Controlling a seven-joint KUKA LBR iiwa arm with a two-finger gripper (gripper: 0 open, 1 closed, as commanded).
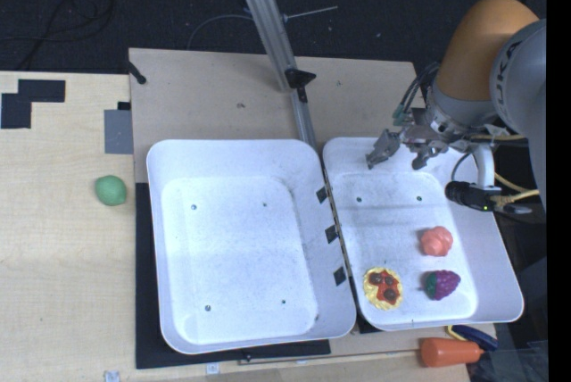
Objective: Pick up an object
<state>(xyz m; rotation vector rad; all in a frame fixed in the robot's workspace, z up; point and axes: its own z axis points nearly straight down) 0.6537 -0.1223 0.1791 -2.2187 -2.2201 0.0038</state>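
We see the pincer (pixel 402 154) spread apart over the right bin (pixel 500 260), gripping nothing, pink ball (pixel 436 240), purple grapes (pixel 441 284) and pizza (pixel 383 288) nearer us.

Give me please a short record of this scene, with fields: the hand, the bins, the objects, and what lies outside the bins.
hand: the hand is open and holds nothing, above the far end of the right bin
left bin: the left bin sits beside the right bin
objects in right bin: pink ball, purple grapes, yellow pizza toy, all near its front end
outside bins: green ball on the bench at left; orange carrot in front of the right bin
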